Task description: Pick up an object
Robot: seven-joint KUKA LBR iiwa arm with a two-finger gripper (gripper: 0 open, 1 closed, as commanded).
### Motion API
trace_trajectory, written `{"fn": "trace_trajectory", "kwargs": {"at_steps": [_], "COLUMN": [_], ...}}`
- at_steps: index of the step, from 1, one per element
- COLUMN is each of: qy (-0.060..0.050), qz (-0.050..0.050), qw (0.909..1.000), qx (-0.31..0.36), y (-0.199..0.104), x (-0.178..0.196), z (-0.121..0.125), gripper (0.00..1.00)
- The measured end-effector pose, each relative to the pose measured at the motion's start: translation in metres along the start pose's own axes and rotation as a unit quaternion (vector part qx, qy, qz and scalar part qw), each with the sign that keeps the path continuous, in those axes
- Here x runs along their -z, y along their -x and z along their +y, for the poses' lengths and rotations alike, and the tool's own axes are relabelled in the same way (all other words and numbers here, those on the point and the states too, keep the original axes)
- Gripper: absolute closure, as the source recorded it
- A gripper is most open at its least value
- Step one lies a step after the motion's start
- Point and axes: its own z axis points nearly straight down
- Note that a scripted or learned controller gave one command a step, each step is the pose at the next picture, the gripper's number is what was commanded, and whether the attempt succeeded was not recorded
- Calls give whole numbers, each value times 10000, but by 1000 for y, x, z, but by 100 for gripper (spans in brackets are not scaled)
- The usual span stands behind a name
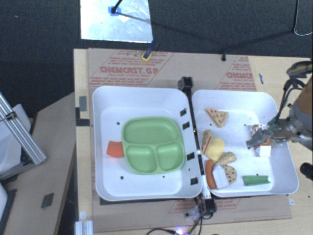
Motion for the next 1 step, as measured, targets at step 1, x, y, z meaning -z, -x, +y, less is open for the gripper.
{"fn": "trace_trajectory", "kwargs": {"at_steps": [1], "qy": [55], "qz": [-12], "qw": [10000], "qx": [16], "y": [0], "x": [5], "z": [3], "gripper": [0]}}
